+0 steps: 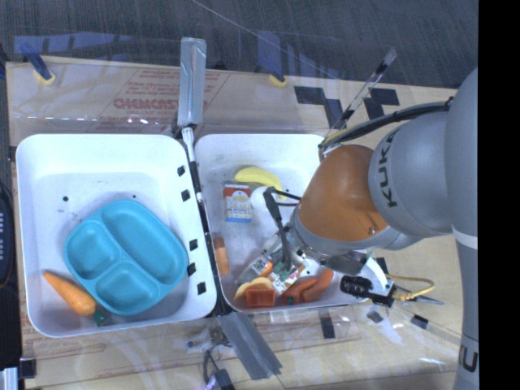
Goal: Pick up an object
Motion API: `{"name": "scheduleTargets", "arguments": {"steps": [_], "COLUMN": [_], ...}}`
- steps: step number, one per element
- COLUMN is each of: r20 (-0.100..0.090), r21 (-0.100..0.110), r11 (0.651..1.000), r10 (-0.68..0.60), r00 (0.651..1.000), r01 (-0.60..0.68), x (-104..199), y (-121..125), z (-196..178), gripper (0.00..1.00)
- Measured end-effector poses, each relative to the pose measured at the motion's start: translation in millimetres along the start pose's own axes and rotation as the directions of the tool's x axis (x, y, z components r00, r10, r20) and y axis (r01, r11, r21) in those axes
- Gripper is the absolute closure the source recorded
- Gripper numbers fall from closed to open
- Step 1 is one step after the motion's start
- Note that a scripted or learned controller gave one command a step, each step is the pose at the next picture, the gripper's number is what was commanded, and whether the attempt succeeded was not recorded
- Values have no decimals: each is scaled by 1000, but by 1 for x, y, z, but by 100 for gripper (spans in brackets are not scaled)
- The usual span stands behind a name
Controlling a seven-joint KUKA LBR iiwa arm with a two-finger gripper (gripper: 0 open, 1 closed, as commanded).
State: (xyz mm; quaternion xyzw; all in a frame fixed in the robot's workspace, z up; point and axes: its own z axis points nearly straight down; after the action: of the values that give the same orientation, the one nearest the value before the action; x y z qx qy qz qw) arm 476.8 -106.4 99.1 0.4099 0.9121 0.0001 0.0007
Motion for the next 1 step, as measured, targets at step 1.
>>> {"name": "scheduleTargets", "arguments": {"steps": [1], "r20": [4], "r21": [-2], "r11": [974], "r10": [-228], "r00": [974], "r01": [228], "x": [-39], "y": [85], "z": [-95], "gripper": [0]}}
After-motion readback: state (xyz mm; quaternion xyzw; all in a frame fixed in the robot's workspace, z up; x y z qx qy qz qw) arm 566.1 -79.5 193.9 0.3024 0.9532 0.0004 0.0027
